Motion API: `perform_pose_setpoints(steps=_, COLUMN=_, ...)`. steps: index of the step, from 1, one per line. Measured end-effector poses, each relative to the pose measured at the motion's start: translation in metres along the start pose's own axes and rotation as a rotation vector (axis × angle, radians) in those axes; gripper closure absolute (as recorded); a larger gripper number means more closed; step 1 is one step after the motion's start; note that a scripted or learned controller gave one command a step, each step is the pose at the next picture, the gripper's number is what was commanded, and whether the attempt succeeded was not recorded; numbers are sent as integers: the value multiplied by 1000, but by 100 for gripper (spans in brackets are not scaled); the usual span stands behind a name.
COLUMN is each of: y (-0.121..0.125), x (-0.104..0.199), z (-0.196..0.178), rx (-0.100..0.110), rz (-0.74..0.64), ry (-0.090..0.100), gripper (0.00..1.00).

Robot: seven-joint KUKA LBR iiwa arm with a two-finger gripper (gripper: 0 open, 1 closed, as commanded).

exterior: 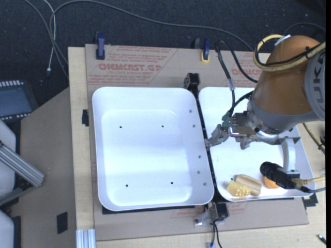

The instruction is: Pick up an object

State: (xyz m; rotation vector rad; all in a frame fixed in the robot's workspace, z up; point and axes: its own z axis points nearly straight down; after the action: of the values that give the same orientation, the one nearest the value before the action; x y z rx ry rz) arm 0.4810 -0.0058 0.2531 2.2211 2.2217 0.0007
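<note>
- The surface (134,66) is a flat cardboard sheet with faded red print, clamped at its far edge, probably so that the bins cannot slide.
- The left bin (147,91) is shallow, glossy white plastic with rounded corners and a few small dark dots on its floor.
- The right bin (227,164) is the same moulded shape and sits just beside the left one, their rims nearly touching, which keeps both within one reach.
- The arm (284,81) reaches in from the right, its smooth orange band above a grey wrist.
- The tool (212,138) hangs over the right bin's left side, close to the shared rims. I cannot tell whether it is spread or pressed together, and nothing shows in its grip.
- The likely picks lie well apart from it at the bin's near edge:
  - a tan roll (248,181), rounded and matte
  - a knobbly yellow corn piece (237,190), touching the roll
  - a small orange piece (269,182) beside them, partly hidden
</note>
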Motion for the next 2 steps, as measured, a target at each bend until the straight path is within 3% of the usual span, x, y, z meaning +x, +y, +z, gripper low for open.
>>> perform_pose_setpoints(steps=2, y=0, x=0, z=0, rx=0, rz=0, ry=0, gripper=0)
